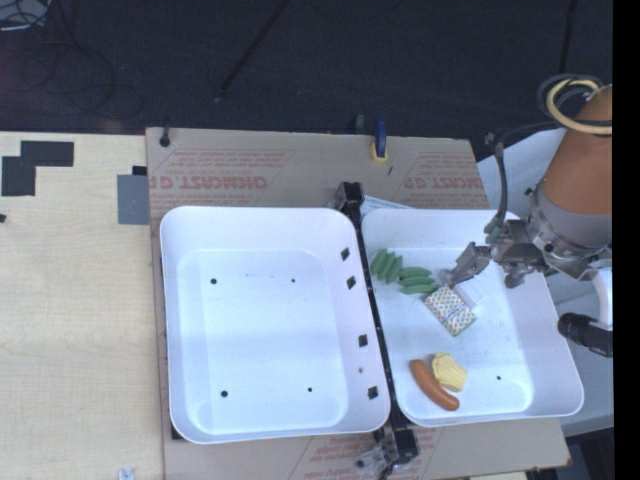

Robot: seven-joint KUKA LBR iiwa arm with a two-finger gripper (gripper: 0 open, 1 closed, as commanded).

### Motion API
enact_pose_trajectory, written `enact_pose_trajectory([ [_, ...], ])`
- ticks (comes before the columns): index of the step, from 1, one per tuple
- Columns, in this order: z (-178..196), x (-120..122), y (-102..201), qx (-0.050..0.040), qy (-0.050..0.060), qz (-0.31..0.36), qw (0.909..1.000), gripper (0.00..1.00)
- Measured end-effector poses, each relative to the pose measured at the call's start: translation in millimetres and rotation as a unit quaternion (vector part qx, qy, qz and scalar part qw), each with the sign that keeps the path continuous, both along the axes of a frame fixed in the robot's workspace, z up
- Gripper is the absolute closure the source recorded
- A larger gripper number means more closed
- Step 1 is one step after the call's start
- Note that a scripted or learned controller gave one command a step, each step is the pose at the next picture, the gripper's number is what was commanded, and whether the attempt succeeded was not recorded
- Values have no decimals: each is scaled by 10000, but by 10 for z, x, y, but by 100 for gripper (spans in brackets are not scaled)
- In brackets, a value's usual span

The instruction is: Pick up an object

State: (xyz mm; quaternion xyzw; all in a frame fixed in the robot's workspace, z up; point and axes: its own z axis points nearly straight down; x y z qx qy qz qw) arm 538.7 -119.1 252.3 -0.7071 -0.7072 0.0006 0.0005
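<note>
- The pincer (pixel 468 265) hangs low over the right bin (pixel 560 388), at the end of the grey arm (pixel 580 183) that reaches in from the right. Its fingertips point down and to the left.
- Whether the pincer is apart or together cannot be told; the tip is small and blurred against the white bin floor.
- Nothing shows between the tips, so no object can be counted as held.
- Just below the pincer lies a small patterned packet (pixel 450 310), flat on the bin floor. It may be touching the tip, but the view does not settle that.
- Just to the left of the packet lie green pods (pixel 402 272), close to the wall between the bins.
- Nearer the front of the same bin, a yellow corn piece (pixel 450 372) rests against an orange sausage-like piece (pixel 433 385). Both are well apart from the pincer.
- The left bin (pixel 185 318) sits beside the right one on the tabletop (pixel 70 318).
- Judged from this, the reach into the bin looks done, with the packet the likely target. The grasp and the lift are not yet done, since every object lies on the bin floor.
</note>
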Motion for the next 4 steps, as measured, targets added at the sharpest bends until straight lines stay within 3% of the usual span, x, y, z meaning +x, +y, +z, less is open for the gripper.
enact_pose_trajectory([
  [1,96,0,-4,3,11,3,10000,100],
  [2,-58,-660,-482,2,31,-36,10000,100],
  [3,1620,-615,-131,-12,-86,27,10000,100],
  [4,110,-647,-63,21,74,0,10000,100],
])
